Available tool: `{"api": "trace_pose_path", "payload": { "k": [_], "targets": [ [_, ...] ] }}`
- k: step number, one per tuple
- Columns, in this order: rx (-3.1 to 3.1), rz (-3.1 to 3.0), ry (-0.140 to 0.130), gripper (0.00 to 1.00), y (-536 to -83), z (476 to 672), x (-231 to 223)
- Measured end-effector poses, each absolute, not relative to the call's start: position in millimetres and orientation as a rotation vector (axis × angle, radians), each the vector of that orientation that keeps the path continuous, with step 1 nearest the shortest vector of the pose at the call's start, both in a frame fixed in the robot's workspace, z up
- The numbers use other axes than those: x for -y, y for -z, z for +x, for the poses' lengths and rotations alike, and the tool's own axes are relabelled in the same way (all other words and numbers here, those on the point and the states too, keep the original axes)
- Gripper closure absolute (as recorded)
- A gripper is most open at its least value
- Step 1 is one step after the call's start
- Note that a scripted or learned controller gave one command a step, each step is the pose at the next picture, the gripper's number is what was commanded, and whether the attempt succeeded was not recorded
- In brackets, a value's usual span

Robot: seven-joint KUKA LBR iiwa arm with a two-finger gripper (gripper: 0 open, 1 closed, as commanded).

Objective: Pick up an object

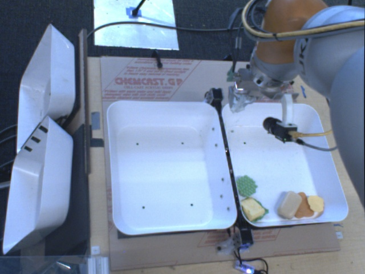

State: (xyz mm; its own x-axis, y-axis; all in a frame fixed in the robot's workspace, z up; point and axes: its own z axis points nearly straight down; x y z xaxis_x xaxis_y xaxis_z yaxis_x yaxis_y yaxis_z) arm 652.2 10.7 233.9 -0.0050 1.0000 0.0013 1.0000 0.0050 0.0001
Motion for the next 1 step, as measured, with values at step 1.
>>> {"api": "trace_pose_path", "payload": {
  "k": [1],
  "targets": [
    [2.227,-2.216,0.003,1.0,-241.9,648.1,-61.3]
  ]
}}
